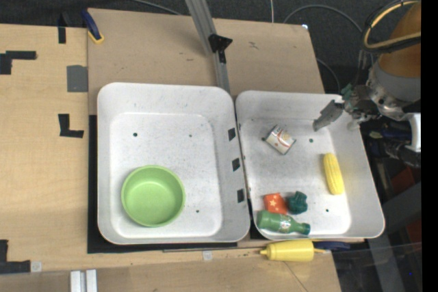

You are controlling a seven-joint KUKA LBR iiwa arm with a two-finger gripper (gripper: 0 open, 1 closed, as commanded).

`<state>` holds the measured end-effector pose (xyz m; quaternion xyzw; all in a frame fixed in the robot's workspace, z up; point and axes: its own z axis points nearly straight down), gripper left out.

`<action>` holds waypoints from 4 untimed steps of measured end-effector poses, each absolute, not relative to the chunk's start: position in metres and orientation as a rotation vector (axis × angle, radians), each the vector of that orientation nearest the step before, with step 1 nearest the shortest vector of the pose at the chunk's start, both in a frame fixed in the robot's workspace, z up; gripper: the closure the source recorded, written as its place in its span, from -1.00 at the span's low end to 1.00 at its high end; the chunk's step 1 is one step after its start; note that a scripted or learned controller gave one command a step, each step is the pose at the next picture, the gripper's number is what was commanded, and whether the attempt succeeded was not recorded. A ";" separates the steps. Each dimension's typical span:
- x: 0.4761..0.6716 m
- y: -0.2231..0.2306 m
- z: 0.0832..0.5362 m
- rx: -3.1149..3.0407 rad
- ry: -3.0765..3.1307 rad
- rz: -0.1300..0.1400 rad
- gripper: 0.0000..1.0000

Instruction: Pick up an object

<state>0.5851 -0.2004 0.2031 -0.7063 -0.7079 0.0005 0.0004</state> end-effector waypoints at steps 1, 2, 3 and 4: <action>0.585 -0.200 0.203 -2.218 -2.224 0.002 -1.00; 0.580 -0.203 0.139 -2.217 -2.218 0.008 -1.00; 0.580 -0.203 0.088 -2.221 -2.225 0.003 -1.00; 0.580 -0.202 0.099 -2.217 -2.224 0.003 1.00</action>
